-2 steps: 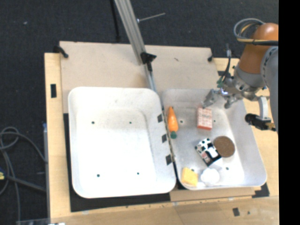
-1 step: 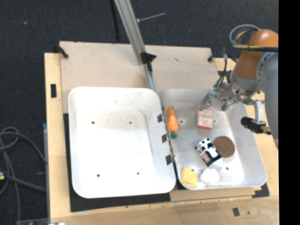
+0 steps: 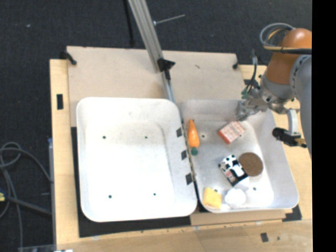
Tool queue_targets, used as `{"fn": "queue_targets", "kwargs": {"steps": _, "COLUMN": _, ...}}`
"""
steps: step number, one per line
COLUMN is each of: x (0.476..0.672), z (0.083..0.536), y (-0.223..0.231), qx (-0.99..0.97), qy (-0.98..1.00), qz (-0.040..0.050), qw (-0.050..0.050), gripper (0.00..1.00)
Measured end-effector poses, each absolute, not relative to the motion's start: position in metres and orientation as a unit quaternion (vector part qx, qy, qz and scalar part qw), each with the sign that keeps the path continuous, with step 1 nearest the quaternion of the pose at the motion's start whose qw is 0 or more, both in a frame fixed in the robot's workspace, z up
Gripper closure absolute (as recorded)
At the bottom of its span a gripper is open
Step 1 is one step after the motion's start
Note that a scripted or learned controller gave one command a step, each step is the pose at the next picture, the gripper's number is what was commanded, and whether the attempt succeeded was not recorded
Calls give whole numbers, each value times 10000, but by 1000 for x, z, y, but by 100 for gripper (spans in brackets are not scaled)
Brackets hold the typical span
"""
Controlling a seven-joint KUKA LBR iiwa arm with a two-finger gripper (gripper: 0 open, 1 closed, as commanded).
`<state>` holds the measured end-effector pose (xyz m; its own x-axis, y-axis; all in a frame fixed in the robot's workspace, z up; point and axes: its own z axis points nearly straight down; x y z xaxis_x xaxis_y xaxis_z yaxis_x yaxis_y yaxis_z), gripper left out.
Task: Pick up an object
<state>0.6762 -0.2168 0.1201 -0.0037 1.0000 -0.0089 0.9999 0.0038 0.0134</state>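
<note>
The right bin [image 3: 273,156] holds several small things. An orange carrot toy [image 3: 193,135] lies along its left wall. A pink and white block [image 3: 231,132] rests near the bin's back middle. A black and white box [image 3: 232,170] touches a brown disc [image 3: 251,164]. A yellow piece [image 3: 212,197] and a white round piece [image 3: 235,197] sit at the front edge. My gripper [image 3: 244,109] hangs over the bin's back right part, just above and right of the pink block, with nothing visibly held.
The left bin [image 3: 128,156] stands beside the right one. A slanted metal pole [image 3: 149,30] crosses the back of the bench down to the gap between the bins. A black clamp [image 3: 286,135] sticks out at the right bin's right rim.
</note>
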Motion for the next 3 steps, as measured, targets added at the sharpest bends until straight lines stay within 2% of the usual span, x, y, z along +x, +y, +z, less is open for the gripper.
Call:
{"fn": "queue_targets", "kwargs": {"steps": 1, "x": 687, "z": 177, "y": -211, "qx": 7052, "qy": 7090, "qz": 31, "qw": 35, "gripper": 100}}
{"fn": "queue_targets", "kwargs": {"steps": 2, "x": 688, "z": 232, "y": -212, "qx": 7043, "qy": 7099, "qz": 28, "qw": 38, "gripper": 100}}
{"fn": "queue_targets", "kwargs": {"steps": 3, "x": 679, "z": 244, "y": -160, "qx": 7053, "qy": 7089, "qz": 15, "qw": 8, "gripper": 100}}
